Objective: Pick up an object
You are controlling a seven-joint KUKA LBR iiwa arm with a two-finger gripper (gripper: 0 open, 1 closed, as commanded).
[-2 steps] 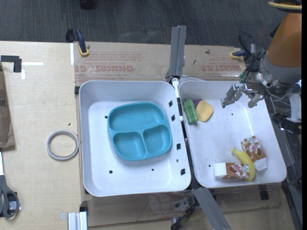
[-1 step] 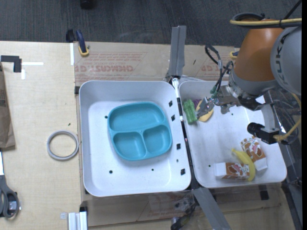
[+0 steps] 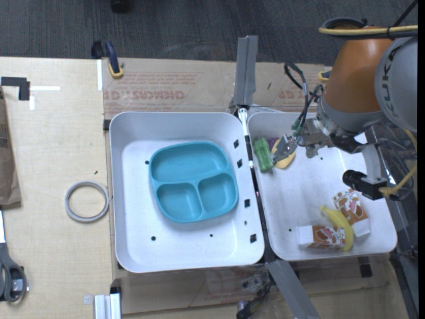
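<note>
My gripper (image 3: 287, 149) hangs low over the upper left part of the right bin (image 3: 292, 208), reached in from the right under the orange band (image 3: 355, 78). Its tip is right over a small pale yellow object (image 3: 286, 161); whether it touches that object is unclear. A green object (image 3: 263, 155) lies just left of it, against the bin's left wall. At the lower right of the same bin lie a banana (image 3: 339, 226), a small orange and white carton (image 3: 317, 236) and a second printed carton (image 3: 352, 207).
The left bin (image 3: 129, 231) holds a blue divided plate (image 3: 193, 181). On the bench to the left lie a grey ring (image 3: 87, 201), scissors (image 3: 10, 276) and a brown bag (image 3: 6, 158). A grey post (image 3: 246, 72) stands behind the two bins.
</note>
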